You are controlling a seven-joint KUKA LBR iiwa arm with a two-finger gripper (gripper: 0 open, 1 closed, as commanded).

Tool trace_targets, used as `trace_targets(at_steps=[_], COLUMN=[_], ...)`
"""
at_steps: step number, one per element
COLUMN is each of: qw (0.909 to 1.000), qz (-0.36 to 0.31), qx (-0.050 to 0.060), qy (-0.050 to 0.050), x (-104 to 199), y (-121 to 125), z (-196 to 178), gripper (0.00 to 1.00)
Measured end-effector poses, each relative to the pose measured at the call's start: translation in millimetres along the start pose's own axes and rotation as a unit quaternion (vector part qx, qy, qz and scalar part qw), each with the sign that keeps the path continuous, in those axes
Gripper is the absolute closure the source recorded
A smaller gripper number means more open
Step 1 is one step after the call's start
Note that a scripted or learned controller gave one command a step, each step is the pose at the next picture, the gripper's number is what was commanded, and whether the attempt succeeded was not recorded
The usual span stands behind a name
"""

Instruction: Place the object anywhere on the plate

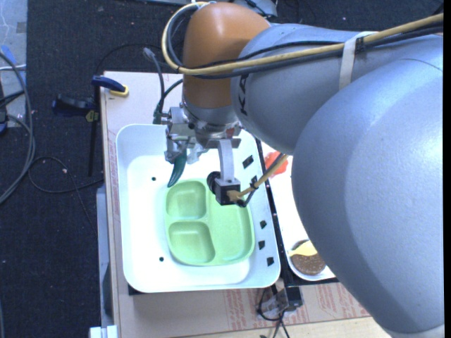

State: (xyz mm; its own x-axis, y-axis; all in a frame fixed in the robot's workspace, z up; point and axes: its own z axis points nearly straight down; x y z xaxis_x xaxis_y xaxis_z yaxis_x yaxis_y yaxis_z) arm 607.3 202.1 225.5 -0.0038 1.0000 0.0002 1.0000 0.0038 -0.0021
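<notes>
A light green plate (229,234) with three compartments lies in the left white bin (137,210). My gripper (176,173) hangs over the plate's far left corner, its tip just above the rim of the small upper compartment. I see nothing held at the tip. In the right bin (285,210), a brown round object (307,263) with a yellow edge lies near the front. An orange object (276,163) peeks out at the far end, mostly hidden under the arm.
The grey arm covers most of the right bin and the right side of the view. A blue-handled clamp (109,85) sits at the bench's far left corner. Cables trail on the dark floor to the left.
</notes>
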Motion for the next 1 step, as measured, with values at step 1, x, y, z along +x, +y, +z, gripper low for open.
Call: trace_targets(at_steps=[1], qw=[1.0], qz=[0.002], qx=[-0.001], qy=[0.0], x=[-2.1], y=[0.8], z=[-1.1], gripper=[0.0])
